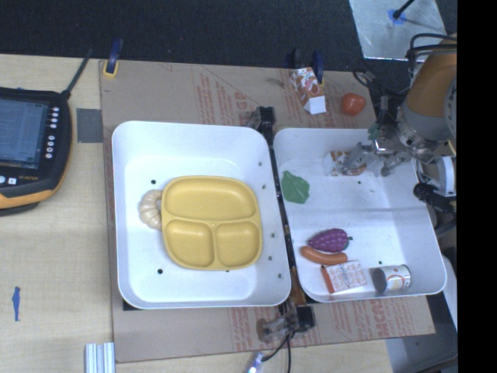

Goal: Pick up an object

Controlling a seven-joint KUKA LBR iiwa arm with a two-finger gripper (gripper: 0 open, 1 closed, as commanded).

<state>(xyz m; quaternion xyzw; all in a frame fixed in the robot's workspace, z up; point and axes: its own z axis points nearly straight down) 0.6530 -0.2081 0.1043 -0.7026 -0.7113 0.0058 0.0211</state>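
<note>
We see the gripper (359, 160) low in the far corner of the right bin (404, 224), right over a small reddish packet (338, 162) that lies near the back wall. We cannot tell how the jaws stand; they blur into the packet, and nothing shows clearly between them.

The packet looks flat and thin, so we judge the first risk to be a scrape: the jaws may close above it or slide across it and come up with nothing. Its closeness to the bin wall adds a second risk, a jaw catching the rim or shoving the packet against the wall instead of closing on it.

The other candidates sit well apart from the gripper: a green leaf (295, 186) by the left wall, purple grapes (328, 240) touching a sausage (324, 256), a small box (344, 277) and a can (393, 279) near the front edge. A try at the grapes could drag the sausage along.

The left bin (128, 208) holds a yellow divided tray (210, 222) with a pale object (150, 208) tucked at its left side. A tomato (352, 103) and a small carton (308, 88) rest on the table (46, 286) behind the bins.
</note>
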